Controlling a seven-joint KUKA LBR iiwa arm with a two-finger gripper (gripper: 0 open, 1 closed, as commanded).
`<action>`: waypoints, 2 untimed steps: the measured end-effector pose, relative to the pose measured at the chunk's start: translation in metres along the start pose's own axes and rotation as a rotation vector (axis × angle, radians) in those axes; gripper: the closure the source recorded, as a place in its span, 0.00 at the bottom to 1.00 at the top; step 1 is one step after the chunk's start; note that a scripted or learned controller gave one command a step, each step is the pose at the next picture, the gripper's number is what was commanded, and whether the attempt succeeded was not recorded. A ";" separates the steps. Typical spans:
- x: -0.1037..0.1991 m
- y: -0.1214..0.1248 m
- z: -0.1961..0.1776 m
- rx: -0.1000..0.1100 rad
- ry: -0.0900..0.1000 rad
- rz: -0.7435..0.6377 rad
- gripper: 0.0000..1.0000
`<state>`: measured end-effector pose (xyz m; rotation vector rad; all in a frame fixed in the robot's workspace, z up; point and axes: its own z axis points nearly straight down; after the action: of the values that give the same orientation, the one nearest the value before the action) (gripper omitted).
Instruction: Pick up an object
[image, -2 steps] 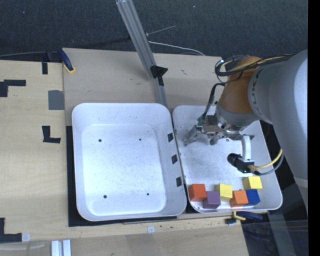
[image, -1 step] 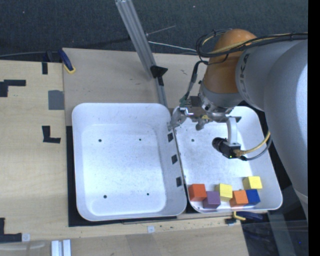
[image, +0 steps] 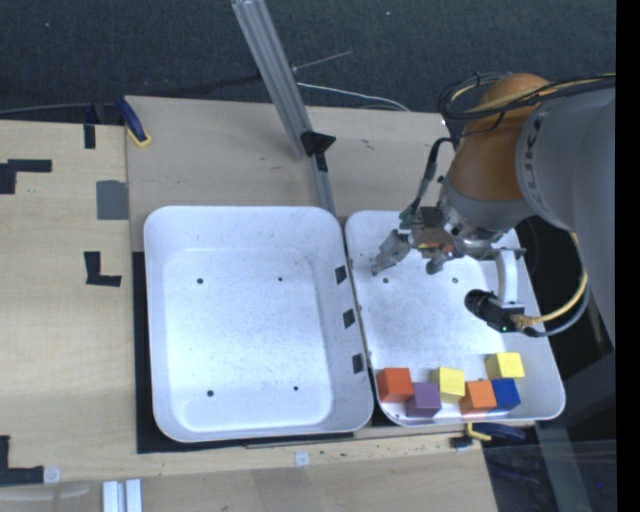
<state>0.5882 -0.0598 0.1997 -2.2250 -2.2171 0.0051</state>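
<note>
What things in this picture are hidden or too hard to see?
1. Camera view: the far right corner of the right bin is hidden under the arm.
2. Camera view: the blue block is partly covered by the orange block beside it.
3. Camera view: how high the gripper is above the bin floor cannot be judged from above.

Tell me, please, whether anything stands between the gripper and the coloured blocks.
Nothing visible does. The gripper is above the far end of the right bin, the coloured blocks sit along its near rim, and just speckled white floor lies between.
</note>
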 end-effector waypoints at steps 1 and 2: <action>0.088 0.013 0.008 -0.001 0.005 -0.013 0.00; 0.021 0.003 0.008 0.000 -0.001 0.002 0.00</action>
<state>0.5911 -0.0385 0.1918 -2.2275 -2.2158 0.0067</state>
